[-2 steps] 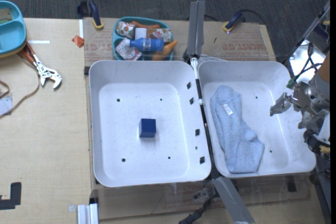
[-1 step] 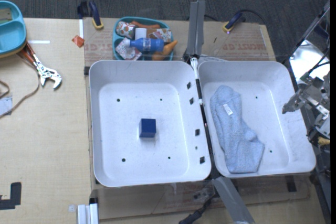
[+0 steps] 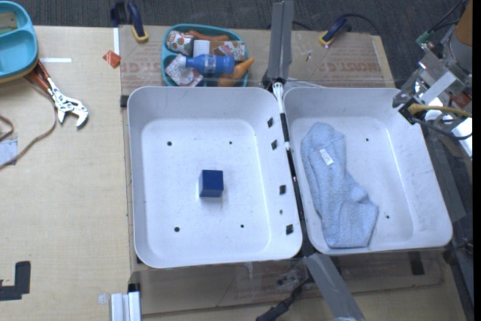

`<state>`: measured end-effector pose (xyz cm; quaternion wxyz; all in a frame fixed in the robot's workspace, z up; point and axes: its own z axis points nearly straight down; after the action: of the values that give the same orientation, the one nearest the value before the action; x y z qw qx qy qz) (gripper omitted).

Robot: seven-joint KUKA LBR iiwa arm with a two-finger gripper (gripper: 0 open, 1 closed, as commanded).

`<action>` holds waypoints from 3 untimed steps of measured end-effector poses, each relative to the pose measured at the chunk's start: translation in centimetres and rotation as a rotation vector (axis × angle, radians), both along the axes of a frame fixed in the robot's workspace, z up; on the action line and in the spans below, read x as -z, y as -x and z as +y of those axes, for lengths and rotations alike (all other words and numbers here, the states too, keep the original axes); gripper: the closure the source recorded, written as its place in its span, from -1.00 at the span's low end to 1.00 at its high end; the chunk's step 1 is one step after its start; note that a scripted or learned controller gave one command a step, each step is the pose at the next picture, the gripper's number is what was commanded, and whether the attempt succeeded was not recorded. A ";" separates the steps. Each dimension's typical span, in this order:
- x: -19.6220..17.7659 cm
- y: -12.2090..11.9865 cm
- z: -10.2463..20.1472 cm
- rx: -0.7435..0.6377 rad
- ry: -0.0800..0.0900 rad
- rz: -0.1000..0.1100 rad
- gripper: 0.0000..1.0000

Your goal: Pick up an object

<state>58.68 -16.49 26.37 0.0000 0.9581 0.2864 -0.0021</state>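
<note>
Two bins side by side on bench point(image 3: 68, 222). Left bin point(image 3: 143, 162) holds a cube point(image 3: 212, 183) near its middle. Right bin point(image 3: 421, 169) holds a cloth point(image 3: 337, 188), lying lengthwise toward its left side. Behind left bin: tub of small items point(image 3: 204, 56). Far left: wrench point(image 3: 66, 106). Arm point(image 3: 443, 83) at right bin's back right corner.

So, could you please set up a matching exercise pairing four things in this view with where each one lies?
Things:
1. blue cube
2. light blue cloth
3. wrench
4. teal tub of small items

Places:
A. on the bench, left of both bins
B. in the left bin
C. behind the left bin
D. in the right bin

Pairs: 1-B, 2-D, 3-A, 4-C
</note>
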 end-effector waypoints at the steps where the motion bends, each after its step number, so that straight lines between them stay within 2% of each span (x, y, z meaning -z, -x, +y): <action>1: 5.6 -1.5 -4.9 0.176 0.000 0.001 -1.00; 2: 4.1 -0.9 -5.7 0.353 0.000 0.000 -1.00; 3: 8.8 0.5 -3.5 0.221 -0.002 0.002 -1.00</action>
<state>58.17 -19.95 17.58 -0.0012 0.9838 0.1792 -0.0026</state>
